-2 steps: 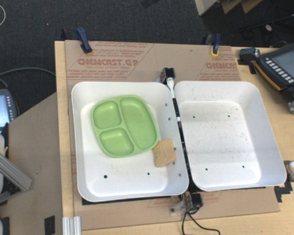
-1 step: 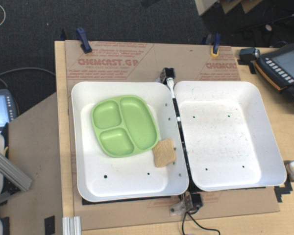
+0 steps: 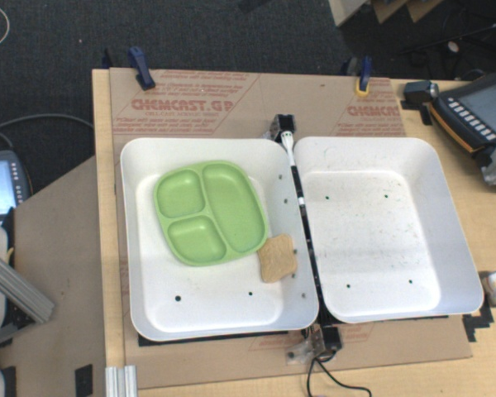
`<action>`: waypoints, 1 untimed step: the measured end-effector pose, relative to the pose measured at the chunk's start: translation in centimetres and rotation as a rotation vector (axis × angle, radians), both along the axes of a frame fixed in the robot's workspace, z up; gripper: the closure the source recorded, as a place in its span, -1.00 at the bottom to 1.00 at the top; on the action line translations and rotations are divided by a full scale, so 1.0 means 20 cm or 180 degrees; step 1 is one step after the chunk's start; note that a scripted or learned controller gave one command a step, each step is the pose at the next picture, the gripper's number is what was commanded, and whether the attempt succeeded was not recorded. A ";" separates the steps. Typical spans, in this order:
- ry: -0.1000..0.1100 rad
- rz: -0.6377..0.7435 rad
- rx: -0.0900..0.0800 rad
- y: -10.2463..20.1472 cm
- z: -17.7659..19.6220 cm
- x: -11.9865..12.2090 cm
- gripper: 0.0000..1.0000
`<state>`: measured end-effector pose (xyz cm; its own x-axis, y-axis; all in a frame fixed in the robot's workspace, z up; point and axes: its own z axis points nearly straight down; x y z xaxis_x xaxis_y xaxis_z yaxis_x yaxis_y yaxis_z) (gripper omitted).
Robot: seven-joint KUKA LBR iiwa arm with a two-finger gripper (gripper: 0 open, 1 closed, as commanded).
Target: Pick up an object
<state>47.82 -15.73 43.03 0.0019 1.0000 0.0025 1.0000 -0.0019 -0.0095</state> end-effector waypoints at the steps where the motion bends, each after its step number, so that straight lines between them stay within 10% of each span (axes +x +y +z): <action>1: -0.0076 -0.0009 -0.0038 -0.35 0.56 0.06 1.00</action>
